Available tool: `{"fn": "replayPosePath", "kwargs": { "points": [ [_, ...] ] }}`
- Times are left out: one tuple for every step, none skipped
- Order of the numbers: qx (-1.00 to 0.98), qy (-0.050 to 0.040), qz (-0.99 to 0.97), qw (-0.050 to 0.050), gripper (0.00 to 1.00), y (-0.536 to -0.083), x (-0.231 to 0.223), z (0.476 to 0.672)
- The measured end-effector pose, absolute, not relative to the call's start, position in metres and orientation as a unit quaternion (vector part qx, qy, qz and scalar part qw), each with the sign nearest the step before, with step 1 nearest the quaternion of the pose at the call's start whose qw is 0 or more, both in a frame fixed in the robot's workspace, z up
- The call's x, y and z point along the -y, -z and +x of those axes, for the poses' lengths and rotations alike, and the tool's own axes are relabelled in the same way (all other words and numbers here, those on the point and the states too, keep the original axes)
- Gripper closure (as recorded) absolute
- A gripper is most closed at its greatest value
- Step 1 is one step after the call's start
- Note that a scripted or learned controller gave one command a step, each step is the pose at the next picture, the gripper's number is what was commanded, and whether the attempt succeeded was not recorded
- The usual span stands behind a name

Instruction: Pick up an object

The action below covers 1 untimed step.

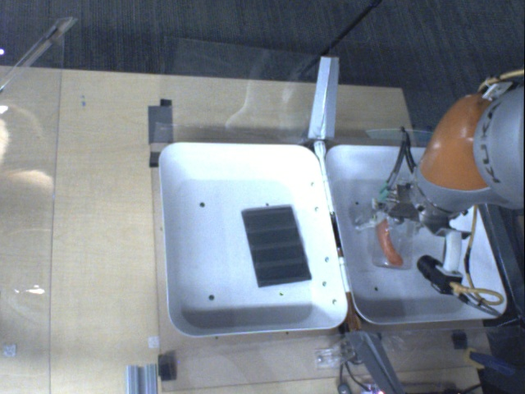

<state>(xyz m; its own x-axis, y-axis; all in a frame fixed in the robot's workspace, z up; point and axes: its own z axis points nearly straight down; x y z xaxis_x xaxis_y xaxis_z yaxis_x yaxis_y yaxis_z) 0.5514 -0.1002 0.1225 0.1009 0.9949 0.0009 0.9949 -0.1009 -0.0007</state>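
Orange object (390,245) lies in right bin (361,302), long axis running near-to-far across the bench (98,220). My end effector (392,212) hangs just above it; grip state indeterminate. Left bin (189,187) holds a dark ribbed slab (276,245).

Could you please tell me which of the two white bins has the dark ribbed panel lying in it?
The left bin holds the dark ribbed panel; the right bin holds an orange object.

Small orange object (390,245), elongated, lying in the right bin (361,298).

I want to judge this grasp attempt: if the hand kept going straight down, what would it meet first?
Probably the orange object lying in the right bin, just under the hand; depth is unclear from above.
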Motion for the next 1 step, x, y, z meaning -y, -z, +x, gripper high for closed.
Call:
{"fn": "replayPosePath", "kwargs": {
  "points": [
    [0.711, 0.0041, -0.704, -0.004, 0.00, -0.0897, 0.0964, 0.5426]
  ]
}}
